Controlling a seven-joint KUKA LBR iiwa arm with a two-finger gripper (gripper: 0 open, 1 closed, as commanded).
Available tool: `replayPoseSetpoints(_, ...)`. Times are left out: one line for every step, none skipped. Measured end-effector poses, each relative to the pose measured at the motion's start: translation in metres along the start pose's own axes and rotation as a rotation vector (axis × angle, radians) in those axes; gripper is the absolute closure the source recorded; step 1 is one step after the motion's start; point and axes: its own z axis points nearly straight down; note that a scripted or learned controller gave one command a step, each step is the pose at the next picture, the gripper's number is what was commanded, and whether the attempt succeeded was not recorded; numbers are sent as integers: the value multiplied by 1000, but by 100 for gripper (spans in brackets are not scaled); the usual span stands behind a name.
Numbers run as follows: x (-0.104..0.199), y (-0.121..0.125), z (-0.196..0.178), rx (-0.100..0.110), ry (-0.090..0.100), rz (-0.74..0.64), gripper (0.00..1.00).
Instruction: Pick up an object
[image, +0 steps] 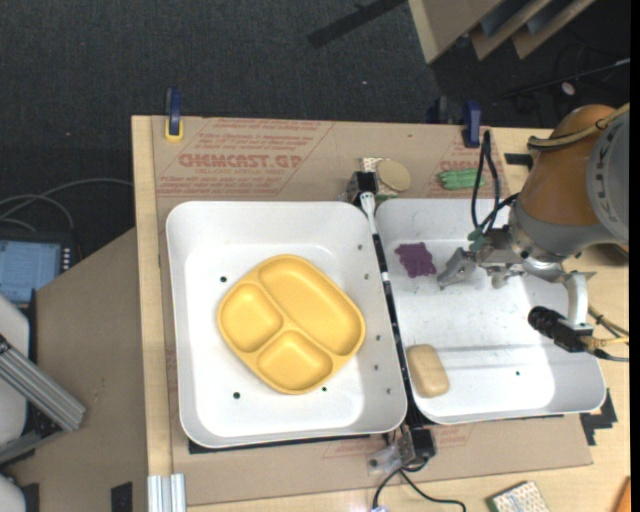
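At right of centre, the gripper (470, 266) hangs with fingers spread, gripping nothing, just beside the purple block (415, 259) in the right bin (560, 395). The block looks small, light and probably soft; pinching its flat sides seems safest.

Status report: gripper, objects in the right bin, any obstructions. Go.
Gripper low in right bin, beside purple block. Tan piece at bin's near-left corner. Yellow divided tray in left bin.
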Motion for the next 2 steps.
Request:
replayPoseSetpoints(41, 38, 40, -5, -1, -5, 0)
replayPoseSetpoints(38, 37, 27, -7, -2, -2, 100)
